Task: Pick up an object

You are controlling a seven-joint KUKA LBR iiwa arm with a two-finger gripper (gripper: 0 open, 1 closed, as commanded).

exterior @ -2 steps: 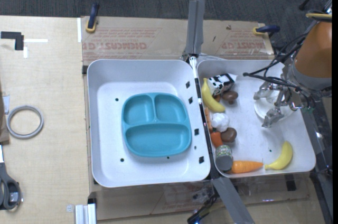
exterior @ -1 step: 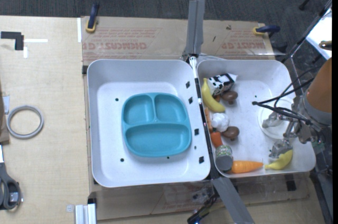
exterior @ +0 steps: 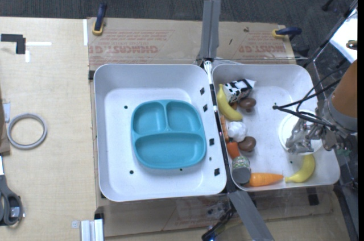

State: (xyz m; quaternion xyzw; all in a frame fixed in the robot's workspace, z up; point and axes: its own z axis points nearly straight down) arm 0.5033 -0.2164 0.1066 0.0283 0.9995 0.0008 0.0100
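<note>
Your bench carries two white bins; the arm point(exterior: 346, 99) reaches in from the right, gripper point(exterior: 301, 140) low over the right bin point(exterior: 267, 78), just above a banana point(exterior: 302, 169); finger state unreadable.

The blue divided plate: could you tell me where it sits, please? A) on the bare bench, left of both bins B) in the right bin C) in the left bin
C, since the blue divided plate lies flat on the floor of the left bin, while the toy food fills the right bin.
</note>
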